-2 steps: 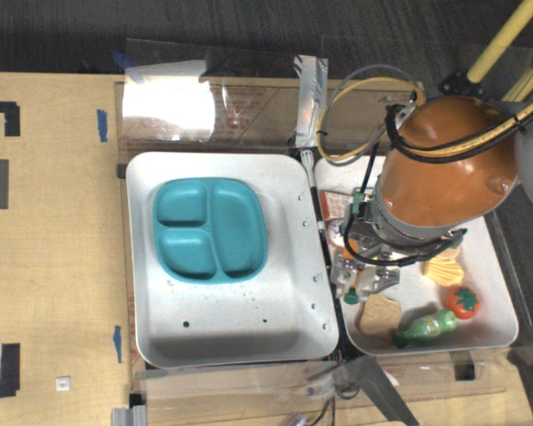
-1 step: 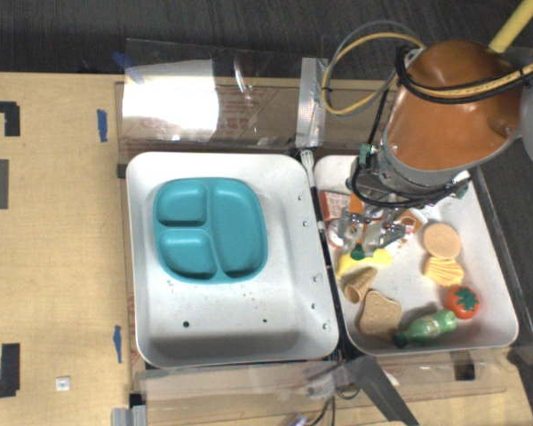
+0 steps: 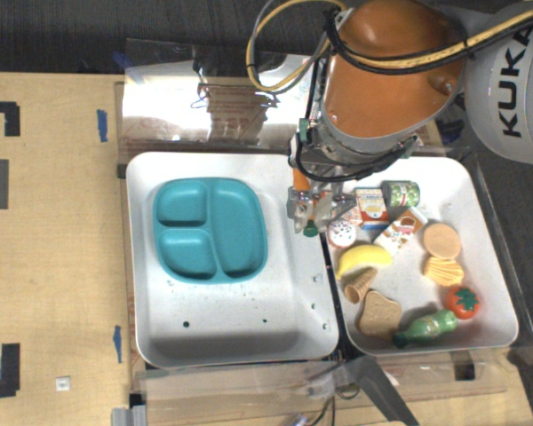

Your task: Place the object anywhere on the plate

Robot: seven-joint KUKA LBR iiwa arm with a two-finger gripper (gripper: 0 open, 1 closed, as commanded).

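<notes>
A teal plate (image 3: 210, 228) with three compartments lies in the left bin (image 3: 231, 327), towards its far side. My gripper (image 3: 315, 211) hangs below the orange wrist band, over the wall between the two bins, just right of the plate. A small orange piece (image 3: 299, 177) and a green tip (image 3: 311, 230) show at the gripper; I cannot tell whether they are one toy or whether it is gripped. The arm's bulk hides the far left corner of the right bin.
The right bin (image 3: 489, 238) holds several toy foods: a green can (image 3: 401, 193), a small carton (image 3: 371, 205), a yellow banana (image 3: 364, 258), a bread slice (image 3: 379, 313), a tomato (image 3: 465, 301), a green bottle (image 3: 429, 327). A shiny foil sheet (image 3: 204, 114) lies behind the left bin.
</notes>
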